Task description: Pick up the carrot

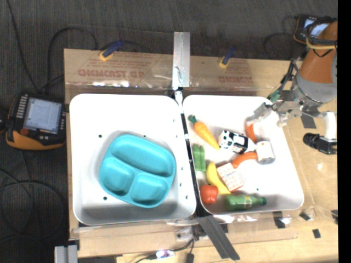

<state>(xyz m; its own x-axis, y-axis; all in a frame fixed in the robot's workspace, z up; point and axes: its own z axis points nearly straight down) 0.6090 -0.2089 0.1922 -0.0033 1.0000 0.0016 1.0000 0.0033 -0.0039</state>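
Reaching for the carrot [205,133] well means coming down along its length. Nearest the camera in the right bin [293,193], a green bottle [244,202], tomato [208,193] and banana [215,178] lie below the carrot, well apart from it. It lies tilted just beside the divider wall, so little room on that side; the cow toy [233,141] crowds its right. Farther up and right, the tool [267,112] hovers over the bin's edge; whether open or closed, I cannot tell

This looks like a robot lab. A robot arm [317,64] reaches over a wooden counter [137,70] holding two white bins [82,147]. Left of the bins, a control pad [38,119] and black cables [33,53] lie on grey carpet [219,10].
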